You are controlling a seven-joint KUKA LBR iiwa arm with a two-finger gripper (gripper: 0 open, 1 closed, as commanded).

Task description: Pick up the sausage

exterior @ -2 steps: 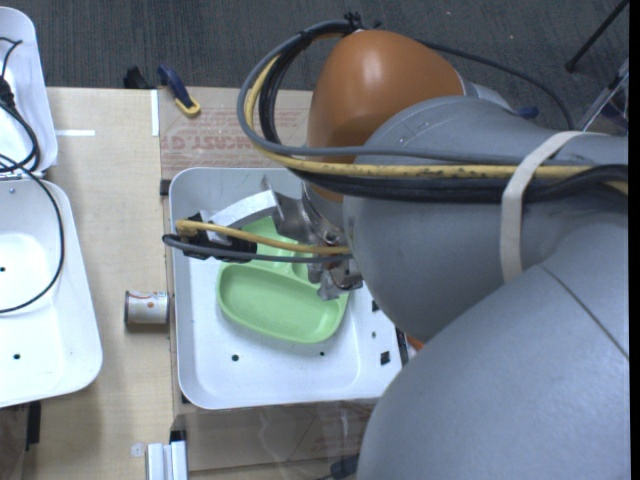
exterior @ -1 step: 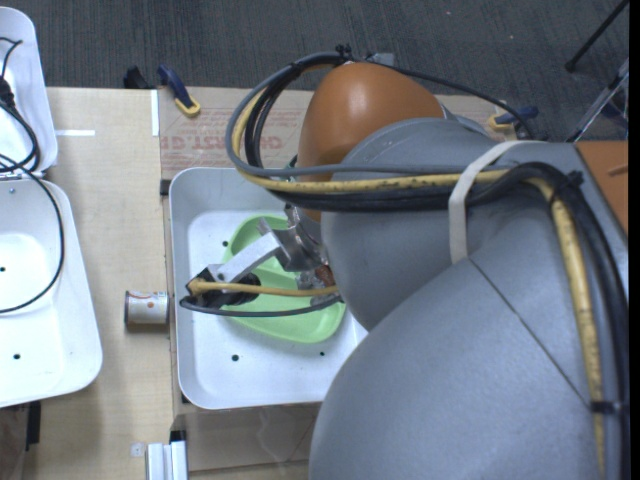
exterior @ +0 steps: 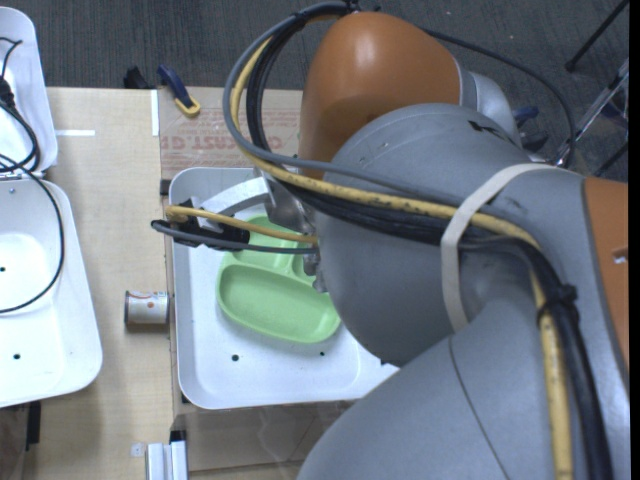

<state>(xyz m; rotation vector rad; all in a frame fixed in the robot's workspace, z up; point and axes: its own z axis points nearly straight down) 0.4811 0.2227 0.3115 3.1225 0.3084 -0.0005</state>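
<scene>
The grey arm (exterior: 450, 268) with its orange band fills the right and middle of the camera view and covers most of the right white bin (exterior: 200, 368). A light green divided dish (exterior: 275, 308) lies in that bin, partly under the arm. Black and yellow cables (exterior: 215, 230) run from the arm across the bin's upper left. The arm's bulk hides the gripper, and whatever lies under it is also hidden.
The left white bin (exterior: 40, 298) holds a looping black cable (exterior: 20, 148). A small metal cylinder (exterior: 147, 308) lies on the bench between the bins. A blue-handled clip (exterior: 176, 88) sits at the bench's far edge, by brown cardboard (exterior: 205, 133).
</scene>
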